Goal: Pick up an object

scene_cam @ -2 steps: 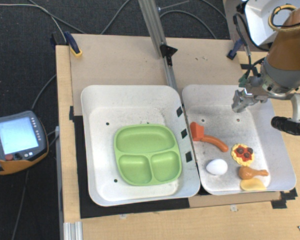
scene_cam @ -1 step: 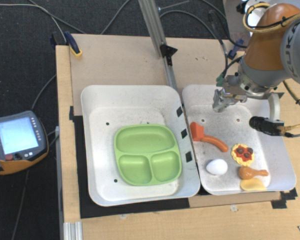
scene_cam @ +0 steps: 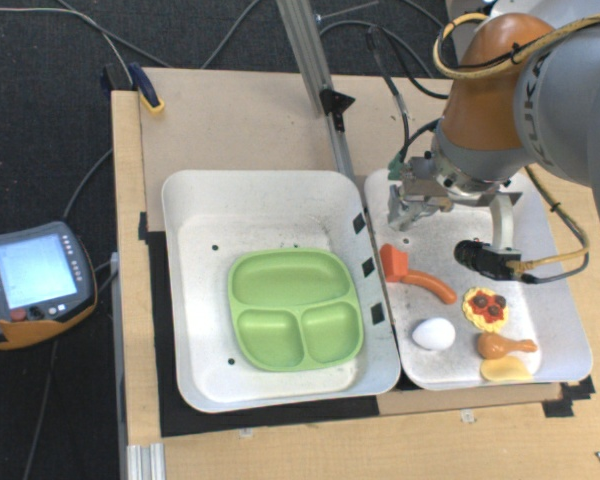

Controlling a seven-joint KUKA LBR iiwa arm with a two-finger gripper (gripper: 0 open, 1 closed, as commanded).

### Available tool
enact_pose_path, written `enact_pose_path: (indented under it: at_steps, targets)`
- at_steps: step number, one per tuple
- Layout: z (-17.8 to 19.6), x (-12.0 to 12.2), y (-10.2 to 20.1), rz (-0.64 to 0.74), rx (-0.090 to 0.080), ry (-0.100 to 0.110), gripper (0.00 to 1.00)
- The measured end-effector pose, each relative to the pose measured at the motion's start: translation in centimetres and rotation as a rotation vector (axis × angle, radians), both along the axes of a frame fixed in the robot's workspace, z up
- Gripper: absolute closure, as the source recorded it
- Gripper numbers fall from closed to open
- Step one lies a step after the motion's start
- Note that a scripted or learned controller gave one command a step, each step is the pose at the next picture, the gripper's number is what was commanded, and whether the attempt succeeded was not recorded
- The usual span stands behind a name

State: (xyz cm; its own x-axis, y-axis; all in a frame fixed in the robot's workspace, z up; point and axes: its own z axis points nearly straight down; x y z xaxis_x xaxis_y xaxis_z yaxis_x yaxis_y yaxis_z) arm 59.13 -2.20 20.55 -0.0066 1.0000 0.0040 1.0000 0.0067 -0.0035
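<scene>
Dark carpet surrounds your tan bench [scene_cam: 240, 118], which bears two white bins. Your likeliest pick, an orange carrot-like toy [scene_cam: 417, 277] with a squarish red-orange head and a curved, tapering body, lies in the right bin [scene_cam: 570, 353] at its 9 o'clock edge. At 5 o'clock from it sit a white egg [scene_cam: 433, 334], a small pizza toy [scene_cam: 485, 308] and a chicken drumstick [scene_cam: 504, 346]. You see the gripper [scene_cam: 408, 206] at the carrot's 12 o'clock; whether its jaws are open cannot be told. A green divided plate [scene_cam: 296, 306] fills the left bin [scene_cam: 195, 228].
</scene>
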Motion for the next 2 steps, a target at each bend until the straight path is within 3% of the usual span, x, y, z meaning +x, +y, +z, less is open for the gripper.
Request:
enact_pose_path:
  at_steps: [2]
  targets:
    - [0.6,-0.8,9.1,-0.001,-0.001,-0.003,1.0]
